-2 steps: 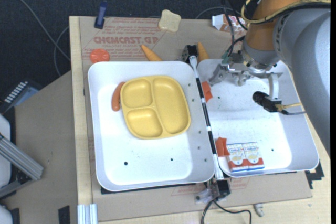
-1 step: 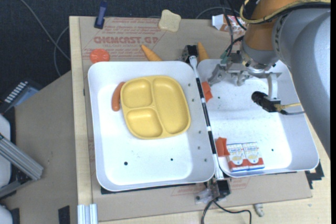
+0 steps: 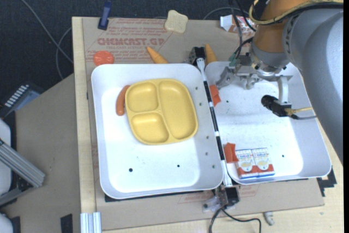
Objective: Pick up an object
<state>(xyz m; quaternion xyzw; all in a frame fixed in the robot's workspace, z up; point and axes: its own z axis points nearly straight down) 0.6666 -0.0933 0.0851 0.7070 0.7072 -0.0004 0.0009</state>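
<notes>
One small carton (image 3: 254,162) — right bin's (image 3: 305,144) near edge (well apart from arm (image 3: 278,24)).

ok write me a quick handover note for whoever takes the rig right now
Gripper: low over the far end of the right bin; nothing seen in its grasp.
Left bin: yellow divided plate with a sausage against its left edge.
Right bin: small carton near the front, orange piece by the divider.
Outside, behind the bins: carrot, bread slice, orange lid.
Done: nothing lifted.
Left: grasp and raise one object.
</notes>
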